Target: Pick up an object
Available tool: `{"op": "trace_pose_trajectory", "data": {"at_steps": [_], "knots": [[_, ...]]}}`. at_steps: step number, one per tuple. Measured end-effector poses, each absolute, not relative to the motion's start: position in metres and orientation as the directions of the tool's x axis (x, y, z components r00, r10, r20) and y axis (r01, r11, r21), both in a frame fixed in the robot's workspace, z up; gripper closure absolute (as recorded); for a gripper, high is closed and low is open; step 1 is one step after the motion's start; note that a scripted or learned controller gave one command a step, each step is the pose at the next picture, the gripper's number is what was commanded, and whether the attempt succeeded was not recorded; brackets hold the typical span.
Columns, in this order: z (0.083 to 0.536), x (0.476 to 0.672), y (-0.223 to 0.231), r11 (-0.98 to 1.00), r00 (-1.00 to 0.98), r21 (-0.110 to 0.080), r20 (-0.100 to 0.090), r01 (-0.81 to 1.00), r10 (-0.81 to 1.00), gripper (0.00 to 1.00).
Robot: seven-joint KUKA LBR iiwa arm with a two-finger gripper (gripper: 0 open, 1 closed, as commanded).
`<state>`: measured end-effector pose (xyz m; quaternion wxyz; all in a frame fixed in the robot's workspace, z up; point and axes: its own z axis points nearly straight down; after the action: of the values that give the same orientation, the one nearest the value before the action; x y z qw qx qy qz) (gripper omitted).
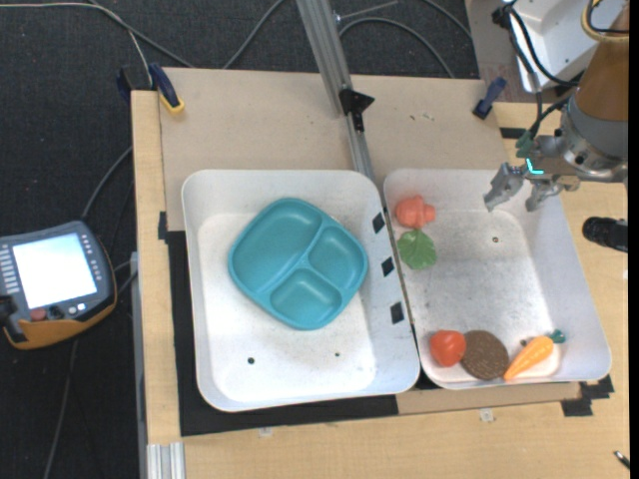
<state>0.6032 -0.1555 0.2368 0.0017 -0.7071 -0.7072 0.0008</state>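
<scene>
While hovering spread and empty at two o'clock of the right bin point(559, 267), gripper point(517, 193) risks closing on air: toys sit apart, carrot point(529, 355) at five.

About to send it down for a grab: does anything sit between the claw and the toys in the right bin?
Nothing visible does. The claw hangs over the right bin near its far edge, with bare floor between it and the green toy.
</scene>
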Motion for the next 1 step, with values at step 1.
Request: {"op": "trace_pose_trajectory", "data": {"at_steps": [1], "knots": [[0.2383, 0.604, -0.1555, 0.001, -0.001, 0.0, 0.001, 1.0, 1.0, 0.0]]}}
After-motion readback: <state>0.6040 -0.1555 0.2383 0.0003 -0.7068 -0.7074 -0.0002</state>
